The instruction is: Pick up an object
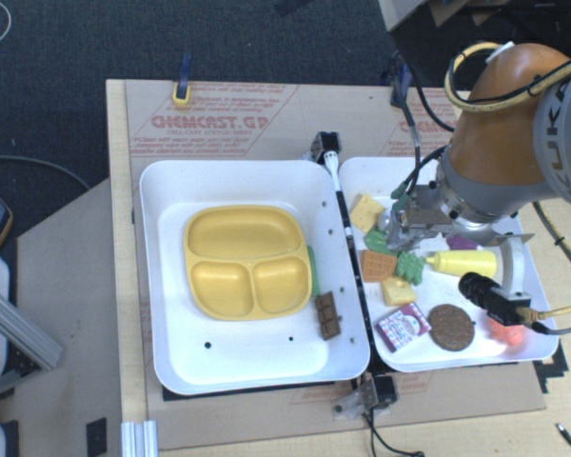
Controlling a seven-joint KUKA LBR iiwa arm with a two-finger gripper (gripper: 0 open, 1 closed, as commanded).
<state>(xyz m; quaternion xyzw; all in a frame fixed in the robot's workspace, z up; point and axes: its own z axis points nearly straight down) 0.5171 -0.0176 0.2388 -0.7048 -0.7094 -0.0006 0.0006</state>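
On the bench [219, 127], the gripper [397, 228] is hanging just beside the green toy [411, 268], grip too hidden to tell, and should be dropping straight, slowly.

Toy foods lie in the right bin [373, 168]: yellow wedge [365, 211], orange square [378, 266], green piece [409, 268], brown round cookie [451, 327], pink packet [401, 326].

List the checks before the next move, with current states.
1. Tool above the right bin: ok.
2. Candidates close under the tool, green piece and tan block: ok.
3. Candidates spaced apart: not ok, these two touch.
4. Tool carrying nothing: cannot tell.
5. Left bin items, yellow tray and brown block, away from the tool: ok.
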